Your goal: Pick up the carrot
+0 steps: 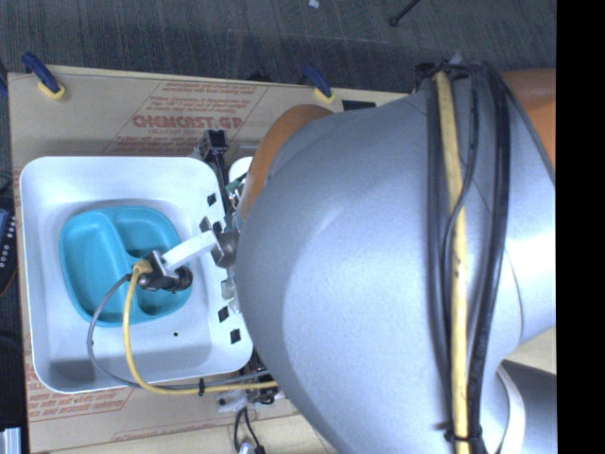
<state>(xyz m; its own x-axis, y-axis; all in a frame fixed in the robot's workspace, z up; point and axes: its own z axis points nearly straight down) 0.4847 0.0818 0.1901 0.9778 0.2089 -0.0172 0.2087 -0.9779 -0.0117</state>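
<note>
1. A blue spring clamp (43,76) is gripping the far corner of the brown printed board (142,112) that is covering the worktop, well to the left of the pincer and beyond it.
2. A shallow white plastic bin (57,348) is sitting on that board to the left of the pincer, with its right rim running beneath the pincer.
3. A light blue plastic tray with two compartments (104,244) is lying in the bin, near the pincer on its left.
4. The pincer (225,246) is hanging at the bin's right rim, tucked against the left edge of the arm. I cannot tell how far it is opening or whether it is holding anything.
5. A second blue clamp (317,81) is biting the board's far edge, beyond the pincer and to its right.
6. The big grey arm (378,282), with its orange band (284,126), is looming over everything to the right of the pincer. I cannot tell where the carrot is lying.
</note>
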